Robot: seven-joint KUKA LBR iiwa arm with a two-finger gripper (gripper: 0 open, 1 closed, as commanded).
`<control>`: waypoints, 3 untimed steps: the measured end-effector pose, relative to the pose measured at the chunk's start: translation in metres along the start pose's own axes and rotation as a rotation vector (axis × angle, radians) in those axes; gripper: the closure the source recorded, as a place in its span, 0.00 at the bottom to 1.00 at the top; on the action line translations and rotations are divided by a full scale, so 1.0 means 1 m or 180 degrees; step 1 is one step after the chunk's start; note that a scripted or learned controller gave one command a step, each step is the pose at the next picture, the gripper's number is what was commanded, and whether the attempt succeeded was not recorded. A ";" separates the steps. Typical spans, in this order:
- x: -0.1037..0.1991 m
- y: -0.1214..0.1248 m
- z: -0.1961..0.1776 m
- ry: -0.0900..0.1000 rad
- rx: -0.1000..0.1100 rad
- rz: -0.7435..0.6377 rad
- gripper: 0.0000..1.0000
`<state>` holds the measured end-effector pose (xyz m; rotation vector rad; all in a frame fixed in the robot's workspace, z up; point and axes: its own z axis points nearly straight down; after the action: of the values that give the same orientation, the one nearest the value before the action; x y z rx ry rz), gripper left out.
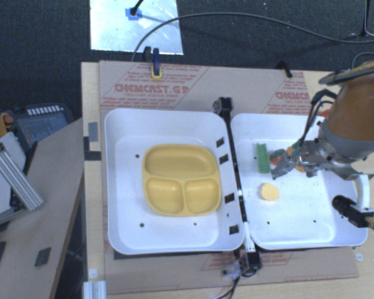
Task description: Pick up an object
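Tray (179, 179) in left bin (121, 167); block (262, 157), disc (269, 192) right; end effector (285, 164) grip unclear.

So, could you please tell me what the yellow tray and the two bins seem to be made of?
The tray looks like moulded plastic with a matt finish: one even yellow, rounded compartment walls, soft shading. The left bin and right bin look like thin formed white plastic, slightly glossy, with rounded corners and raised rims; coated metal cannot be ruled out.
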<state>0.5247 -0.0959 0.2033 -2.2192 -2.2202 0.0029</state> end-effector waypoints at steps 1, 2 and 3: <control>0.001 0.001 0.042 0.0002 0.0000 -0.0001 0.00; 0.009 0.003 0.102 0.0004 0.0003 -0.0002 0.00; 0.008 0.005 0.088 -0.0002 -0.0013 -0.0003 1.00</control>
<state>0.5289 -0.0883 0.1150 -2.2203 -2.2236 -0.0010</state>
